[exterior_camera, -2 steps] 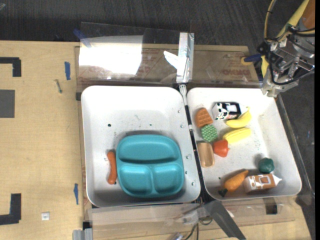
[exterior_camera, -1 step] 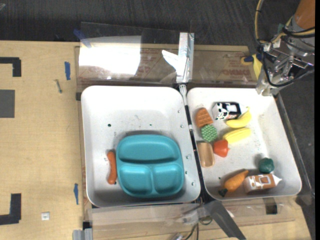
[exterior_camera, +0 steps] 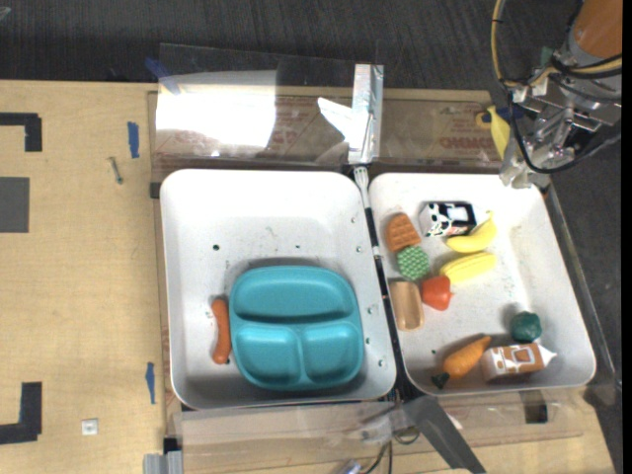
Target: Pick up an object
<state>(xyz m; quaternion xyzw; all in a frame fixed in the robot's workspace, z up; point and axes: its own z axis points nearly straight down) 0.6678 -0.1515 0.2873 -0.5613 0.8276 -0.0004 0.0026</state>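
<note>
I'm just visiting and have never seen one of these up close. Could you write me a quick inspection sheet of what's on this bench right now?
Surface: wooden bench bearing left bin and right bin.
Job's things: right bin holds banana, carrot, tomato, milk carton, cow toy; left bin holds sausage.
Clutter: teal tray in left bin.
Grippers: gripper above right bin's far corner, holding nothing visible.
Cables: yellow cable looping by the arm.
Surroundings: dark floor.

Toys crowd the right bin (exterior_camera: 568,265); bare floor lies behind the teal tray (exterior_camera: 294,326).
</note>
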